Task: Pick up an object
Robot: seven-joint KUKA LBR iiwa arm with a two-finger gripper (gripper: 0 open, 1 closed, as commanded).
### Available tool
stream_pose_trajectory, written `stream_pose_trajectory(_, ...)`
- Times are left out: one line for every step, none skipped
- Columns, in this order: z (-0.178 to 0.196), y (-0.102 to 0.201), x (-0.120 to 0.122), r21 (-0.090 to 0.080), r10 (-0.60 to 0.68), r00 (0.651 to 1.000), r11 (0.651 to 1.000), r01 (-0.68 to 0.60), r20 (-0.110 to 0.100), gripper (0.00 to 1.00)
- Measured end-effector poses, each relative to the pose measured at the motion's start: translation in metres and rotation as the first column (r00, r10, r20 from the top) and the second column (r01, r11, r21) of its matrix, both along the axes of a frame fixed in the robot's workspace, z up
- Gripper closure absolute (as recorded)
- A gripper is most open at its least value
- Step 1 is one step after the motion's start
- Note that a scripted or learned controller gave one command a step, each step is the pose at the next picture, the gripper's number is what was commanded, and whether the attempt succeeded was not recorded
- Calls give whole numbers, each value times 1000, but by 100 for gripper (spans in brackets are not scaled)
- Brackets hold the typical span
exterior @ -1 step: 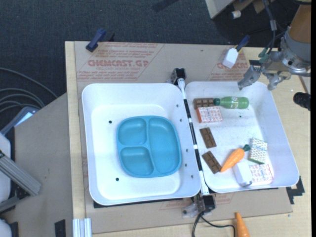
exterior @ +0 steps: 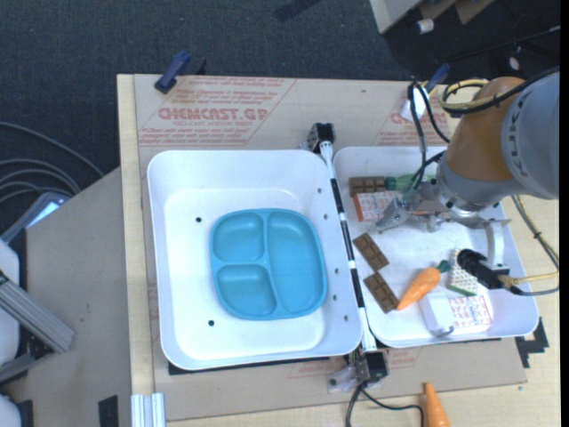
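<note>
Tool (exterior: 397, 213): low in right bin (exterior: 520, 323), over its upper left; jaw state cannot tell.
Targets: chocolate bars (exterior: 371, 250), carrot (exterior: 418, 288), packets, clustered in that bin, within reach.
Left bin (exterior: 169, 238): blue divided tray (exterior: 267, 262), apart from the pick.

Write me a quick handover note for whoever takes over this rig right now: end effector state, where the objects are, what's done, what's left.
End effector: low in the right bin, near its upper left corner; I cannot tell whether it grips anything.
Right bin contents: carrot near the front, two brown bars along the left wall, a red-and-white packet beside the end effector, a white packet at front right.
Left bin: the blue divided plate lies flat in the middle.
Done: the arm has reached into the right bin.
Left: grasp an object and lift it out.
</note>
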State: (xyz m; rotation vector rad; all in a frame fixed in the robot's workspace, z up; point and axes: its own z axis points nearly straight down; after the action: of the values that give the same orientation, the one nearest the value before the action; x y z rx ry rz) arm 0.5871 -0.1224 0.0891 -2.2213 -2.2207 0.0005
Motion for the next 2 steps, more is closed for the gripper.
stream_pose_trajectory(7,-28,-67,1,0,1000,1000,0,-2,0)
stream_pose_trajectory(-5,-9,-109,2,-1,1000,1000,1,-2,0)
